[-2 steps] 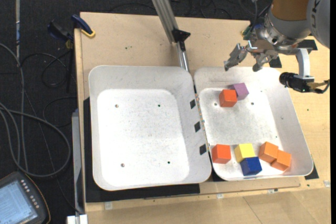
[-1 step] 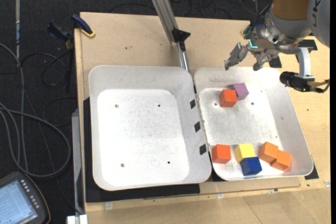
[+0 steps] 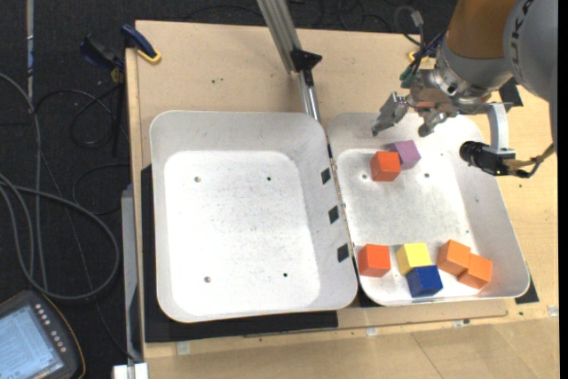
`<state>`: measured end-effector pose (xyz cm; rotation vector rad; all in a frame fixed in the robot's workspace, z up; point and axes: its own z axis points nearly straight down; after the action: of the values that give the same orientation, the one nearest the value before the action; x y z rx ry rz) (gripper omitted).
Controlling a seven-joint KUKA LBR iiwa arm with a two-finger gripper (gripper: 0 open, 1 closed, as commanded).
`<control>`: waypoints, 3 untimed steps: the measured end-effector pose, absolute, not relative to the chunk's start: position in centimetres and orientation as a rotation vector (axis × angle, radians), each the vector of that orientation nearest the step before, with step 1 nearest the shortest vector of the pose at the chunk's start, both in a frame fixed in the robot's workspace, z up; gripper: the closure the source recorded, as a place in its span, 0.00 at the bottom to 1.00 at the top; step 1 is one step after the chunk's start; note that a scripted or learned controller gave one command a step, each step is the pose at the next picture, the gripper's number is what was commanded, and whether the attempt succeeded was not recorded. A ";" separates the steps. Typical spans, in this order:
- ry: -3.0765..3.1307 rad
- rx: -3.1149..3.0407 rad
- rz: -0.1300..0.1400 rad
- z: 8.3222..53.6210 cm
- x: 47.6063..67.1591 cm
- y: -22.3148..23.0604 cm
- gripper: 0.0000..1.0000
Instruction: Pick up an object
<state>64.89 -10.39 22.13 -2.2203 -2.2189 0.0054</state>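
Observation:
My gripper [image 3: 409, 122] hangs open over the far end of the right bin [image 3: 497, 217], its two fingers spread with nothing between them. Just below it lie a purple cube [image 3: 407, 153] and an orange cube [image 3: 385, 165], side by side and touching. Along the bin's near edge sit another orange cube [image 3: 374, 259], a yellow cube [image 3: 413, 256], a blue cube [image 3: 424, 280] and two orange blocks [image 3: 466, 263] pressed together.
The left bin [image 3: 235, 213] lies beside the right one, sharing a middle rim with black clips [image 3: 335, 213]. A slanted metal pole [image 3: 271, 0] crosses above the bench's far side. Cables and a black fitting [image 3: 484, 155] hang by the arm's wrist.

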 end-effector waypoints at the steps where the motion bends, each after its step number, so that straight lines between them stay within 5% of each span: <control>1: -2.221 -2.216 0.007 16.0 65.4 -10.0 0.00; 2: -2.227 -2.230 -0.002 12.0 65.6 -10.8 0.00; 3: -2.230 -2.232 -0.010 13.4 65.7 -10.7 1.00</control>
<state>65.73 -10.73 13.39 -2.2323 -2.2296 -0.0098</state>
